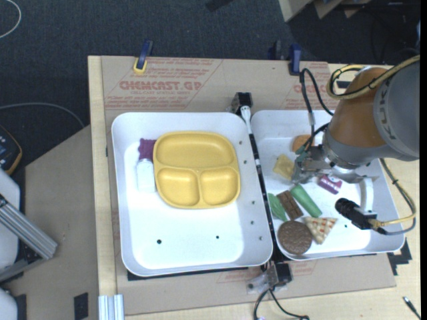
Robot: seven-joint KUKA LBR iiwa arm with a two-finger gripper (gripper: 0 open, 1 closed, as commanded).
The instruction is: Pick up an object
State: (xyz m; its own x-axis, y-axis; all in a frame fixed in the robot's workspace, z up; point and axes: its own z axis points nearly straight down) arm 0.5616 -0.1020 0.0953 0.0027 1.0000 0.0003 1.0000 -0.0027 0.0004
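The bench (200, 79) shows a bare strip of tan board along its left edge, and beyond that edge and the far one lies dark carpet (60, 32). The left bin (193, 239) sits toward the left edge. A yellow divided plate (197, 169) takes up its far half, with a purple piece (145, 149) and a white piece (143, 175) tucked between the plate and the bin's left wall. The near half of that bin is plain white floor, the widest open room I have.

The two bins meet along the bench's middle. The right bin (280, 129) is crowded. An orange piece (301, 141) lies near its far side and a pale yellow piece (284, 167) below it. Toward the near edge a green piece (277, 207), a brown bar (291, 205) and a green stick (307, 200) lie side by side. A round brown disc (294, 237) and a pizza slice (321, 227) sit against each other by the near wall.

My claw (308, 164) hangs low over this bin's middle, just right of the pale yellow piece. I cannot tell whether it is spread or pressed together. A small purple block (328, 183) lies just to its right. My arm (363, 122) reaches in over the bench's right edge.
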